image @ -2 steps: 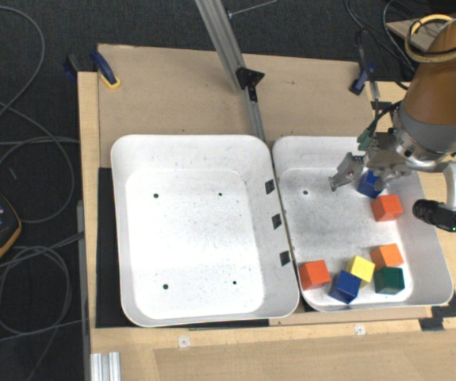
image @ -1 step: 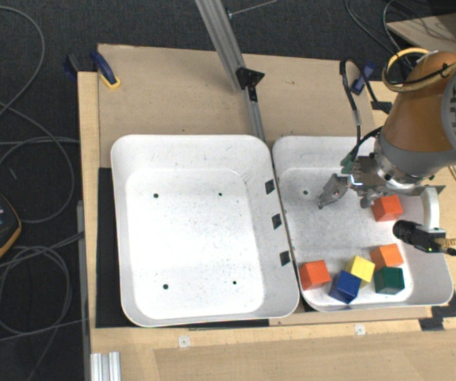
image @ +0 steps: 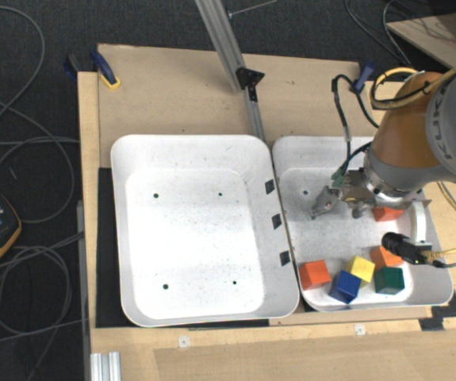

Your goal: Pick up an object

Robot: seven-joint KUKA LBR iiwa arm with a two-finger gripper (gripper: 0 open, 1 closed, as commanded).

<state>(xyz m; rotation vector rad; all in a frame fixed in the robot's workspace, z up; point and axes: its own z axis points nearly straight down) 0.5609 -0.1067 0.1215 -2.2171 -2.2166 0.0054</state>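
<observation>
My gripper (image: 339,206) hangs over the middle of the right bin (image: 307,177), its fingers spread apart with only bare bin floor between them. Several blocks lie along the bin's near edge: an orange block (image: 316,273), a blue block (image: 344,286), a yellow block (image: 362,267) and a green block (image: 388,279). Another orange block (image: 382,255) sits just behind the green one, partly covered. A red block (image: 388,213) peeks out from under the wrist, to the right of the fingers.
The left bin (image: 188,228) lies beside the right one, with a raised divider edge (image: 277,221) between them. A slanted metal rail (image: 228,46) rises behind the bins. Cables trail over the floor at left.
</observation>
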